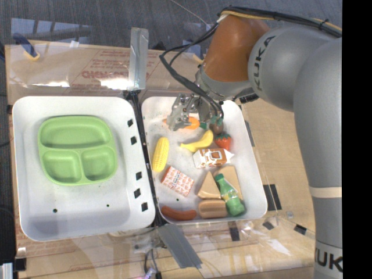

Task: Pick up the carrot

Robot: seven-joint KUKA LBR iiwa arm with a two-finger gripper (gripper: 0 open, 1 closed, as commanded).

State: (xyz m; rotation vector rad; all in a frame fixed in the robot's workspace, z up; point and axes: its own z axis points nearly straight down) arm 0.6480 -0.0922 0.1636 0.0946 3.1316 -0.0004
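The carrot (185, 121) lies at the right bin's (251, 173) far end, between the fingers of the gripper (187, 114), which is clamped on it. "KUKA" reads on the grey arm (290, 68), and a yellow banana (199, 141) lies just beside the carrot.

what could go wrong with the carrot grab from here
1. The carrot is mostly hidden beneath the gripper, with just an orange bit showing, so a grip on its end could slip.
2. The banana and strawberry lie close by; the fingers might nudge or catch one instead.
3. The carrot sits near the far wall of the right bin, so the wrist could bump that rim.
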